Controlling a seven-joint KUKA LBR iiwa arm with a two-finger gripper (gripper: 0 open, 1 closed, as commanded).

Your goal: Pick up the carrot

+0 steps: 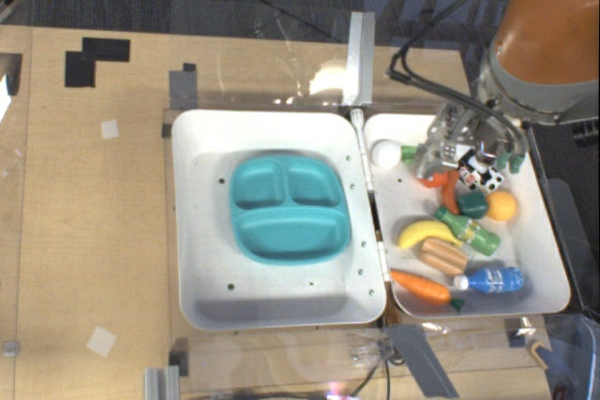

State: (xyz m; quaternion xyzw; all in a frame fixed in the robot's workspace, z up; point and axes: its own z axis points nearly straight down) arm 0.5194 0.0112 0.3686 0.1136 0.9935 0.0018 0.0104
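Note:
The carrot (421, 287) is orange with a green stub at its right end and lies along the front edge of the right bin (551, 269). My gripper (461, 153) hangs over the back half of that bin, well behind the carrot and apart from it. Its metal parts sit among small objects near a white ball (385, 153) and a dice-patterned piece (481, 171). The big orange band of the arm (551, 5) rises above the gripper at the upper right.
The right bin also holds a banana (420, 232), a hot dog (442, 254), a blue bottle (492, 280), a green bottle (472, 232) and an orange fruit (502, 206). The left bin (202, 201) holds a teal divided plate (286, 207). A low divider (370, 201) separates the bins.

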